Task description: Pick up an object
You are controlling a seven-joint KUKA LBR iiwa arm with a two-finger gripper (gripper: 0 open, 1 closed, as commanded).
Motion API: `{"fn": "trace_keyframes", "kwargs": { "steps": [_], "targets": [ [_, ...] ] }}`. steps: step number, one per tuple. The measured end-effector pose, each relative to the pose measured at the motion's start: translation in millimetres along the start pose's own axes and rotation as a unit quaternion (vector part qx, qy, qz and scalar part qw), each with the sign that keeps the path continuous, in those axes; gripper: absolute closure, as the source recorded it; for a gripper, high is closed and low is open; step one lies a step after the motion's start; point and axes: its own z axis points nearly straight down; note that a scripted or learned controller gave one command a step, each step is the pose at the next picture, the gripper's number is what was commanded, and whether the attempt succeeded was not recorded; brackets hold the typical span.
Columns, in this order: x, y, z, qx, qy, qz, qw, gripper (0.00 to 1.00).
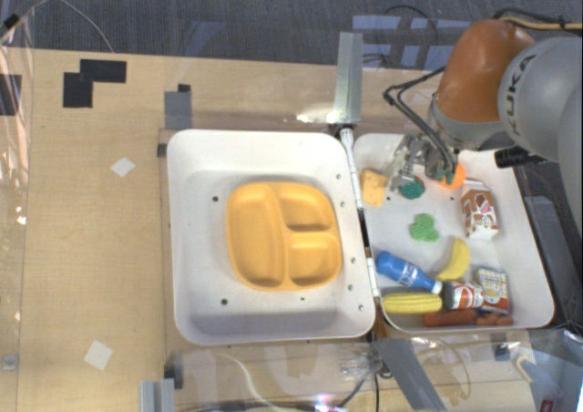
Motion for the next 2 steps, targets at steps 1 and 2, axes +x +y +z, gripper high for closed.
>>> {"fn": "trace_keyframes", "kwargs": {
  "steps": [1, 2],
  "targets": [
    [24.2, 47.5, -84.5, 0.004, 0.007, 0.298, 0.9544, 1.00],
    [28.2, 3.2, -81.6, 0.008, 0.008, 0.465, 0.8854, 1.00]
  ]
}}
